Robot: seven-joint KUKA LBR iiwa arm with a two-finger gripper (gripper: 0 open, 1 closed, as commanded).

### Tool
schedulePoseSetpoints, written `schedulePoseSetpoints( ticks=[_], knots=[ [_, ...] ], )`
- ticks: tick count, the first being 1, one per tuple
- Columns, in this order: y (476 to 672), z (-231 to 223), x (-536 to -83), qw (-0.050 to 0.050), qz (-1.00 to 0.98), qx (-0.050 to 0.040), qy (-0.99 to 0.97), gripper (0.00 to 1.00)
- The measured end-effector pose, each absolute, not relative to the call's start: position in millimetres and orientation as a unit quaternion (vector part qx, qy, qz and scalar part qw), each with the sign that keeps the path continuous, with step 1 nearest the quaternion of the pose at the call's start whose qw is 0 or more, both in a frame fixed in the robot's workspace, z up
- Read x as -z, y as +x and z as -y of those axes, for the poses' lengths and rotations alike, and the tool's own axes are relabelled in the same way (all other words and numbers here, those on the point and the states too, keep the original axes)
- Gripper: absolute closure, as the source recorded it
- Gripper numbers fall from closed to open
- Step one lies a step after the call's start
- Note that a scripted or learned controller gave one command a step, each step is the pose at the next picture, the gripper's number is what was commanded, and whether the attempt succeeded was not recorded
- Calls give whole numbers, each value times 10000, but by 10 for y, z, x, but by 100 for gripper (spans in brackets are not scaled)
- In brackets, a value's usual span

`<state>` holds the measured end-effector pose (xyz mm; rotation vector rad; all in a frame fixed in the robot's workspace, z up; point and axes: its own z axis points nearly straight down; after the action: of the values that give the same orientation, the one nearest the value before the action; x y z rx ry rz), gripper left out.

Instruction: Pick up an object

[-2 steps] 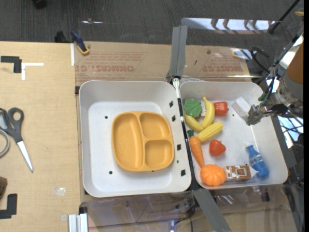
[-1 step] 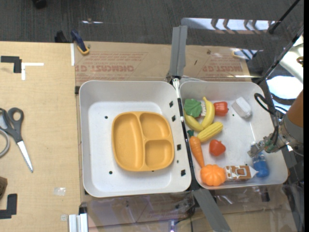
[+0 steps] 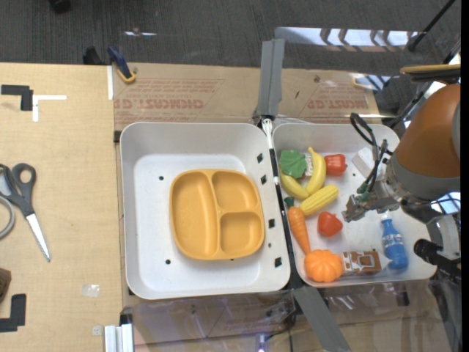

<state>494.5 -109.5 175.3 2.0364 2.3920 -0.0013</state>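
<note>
Toy food (image 3: 320,196) fills right bin (image 3: 381,279); left bin (image 3: 139,196) holds plate (image 3: 216,213).

White bins: two (image 3: 139,196) (image 3: 410,270)
Yellow plate: one (image 3: 217,213)
Bananas: two (image 3: 317,169) (image 3: 292,187)
Corn: one (image 3: 319,199)
Carrot: one (image 3: 298,229)
Orange pumpkin: one (image 3: 322,265)
Red tomato: one (image 3: 329,224)
Red pepper: one (image 3: 335,164)
Green veggie: one (image 3: 293,163)
Blue bottle: one (image 3: 393,243)
Brown snack bar: one (image 3: 361,262)
Scissors: one (image 3: 26,200)

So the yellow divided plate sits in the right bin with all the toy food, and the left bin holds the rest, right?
Not quite. The camera view shows the yellow divided plate alone in the left bin; the toy food, such as the banana, lies in the right bin.
</note>
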Motion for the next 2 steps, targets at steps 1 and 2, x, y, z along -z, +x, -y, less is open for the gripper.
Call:
schedulePoseSetpoints(
  ticks=[1, 2],
  knots=[
    [4945, 2021, -2122, 14, -8622, 6, 5066, 100],
    [5336, 1770, -978, -3, -8236, 3, 5671, 100]
  ],
)
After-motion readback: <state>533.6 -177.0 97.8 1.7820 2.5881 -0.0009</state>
